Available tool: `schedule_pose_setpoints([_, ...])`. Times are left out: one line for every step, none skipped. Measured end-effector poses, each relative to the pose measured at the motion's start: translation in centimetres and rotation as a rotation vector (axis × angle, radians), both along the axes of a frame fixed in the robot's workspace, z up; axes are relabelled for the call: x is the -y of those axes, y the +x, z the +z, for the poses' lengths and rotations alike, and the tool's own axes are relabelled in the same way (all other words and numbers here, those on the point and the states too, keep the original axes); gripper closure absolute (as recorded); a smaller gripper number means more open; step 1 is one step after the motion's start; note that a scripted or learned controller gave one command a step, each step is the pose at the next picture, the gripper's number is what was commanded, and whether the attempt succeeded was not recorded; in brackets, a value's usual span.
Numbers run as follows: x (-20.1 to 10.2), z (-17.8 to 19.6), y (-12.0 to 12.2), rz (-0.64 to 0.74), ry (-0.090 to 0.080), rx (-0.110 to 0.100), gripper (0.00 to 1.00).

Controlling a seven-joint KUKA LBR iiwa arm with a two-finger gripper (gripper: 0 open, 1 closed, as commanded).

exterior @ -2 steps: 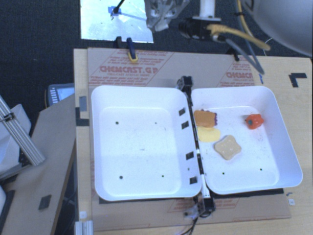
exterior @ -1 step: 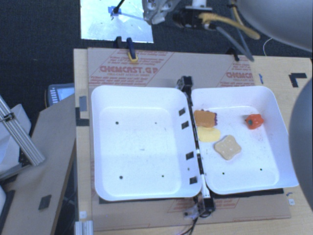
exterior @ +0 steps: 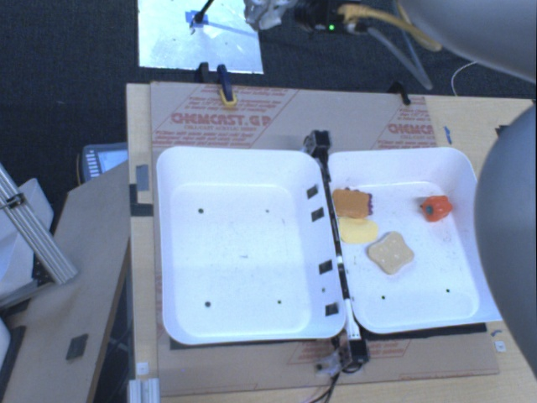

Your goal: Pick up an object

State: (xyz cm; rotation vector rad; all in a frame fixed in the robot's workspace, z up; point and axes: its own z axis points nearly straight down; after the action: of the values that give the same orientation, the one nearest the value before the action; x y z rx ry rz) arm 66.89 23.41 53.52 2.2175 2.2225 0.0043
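Observation:
Several small objects lie in the right bin (exterior: 457, 305). An orange-brown slab with a purple edge (exterior: 351, 203) sits near the divider, and a flat yellow piece (exterior: 359, 231) touches its lower side. Just below them rests a beige bread-shaped slice (exterior: 390, 253). A small orange-red object (exterior: 435, 208) lies apart towards the bin's right side. My gripper (exterior: 268, 2) hangs high at the top of the view, beyond the bench's far edge, well away from both bins and with nothing seen in it.
The left bin (exterior: 168, 225) adjoins the right one along a clipped centre seam (exterior: 331, 250). The grey arm (exterior: 508, 250) covers the bench's right side. A reflective sheet (exterior: 197, 23) lies on the floor behind the bench.

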Motion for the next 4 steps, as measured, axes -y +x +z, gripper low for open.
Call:
schedule_pose_setpoints([0.0, 0.0, -0.1, 0.002, 0.000, -0.001, 0.00])
schedule_pose_setpoints([-0.1, 1.2, -0.1, 0.005, 0.001, 0.001, 1.00])
schedule_pose_setpoints([-0.1, 1.1, -0.1, 0.006, 0.001, 0.001, 0.00])
schedule_pose_setpoints([-0.1, 2.3, -0.1, 0.010, 0.002, 0.003, 1.00])
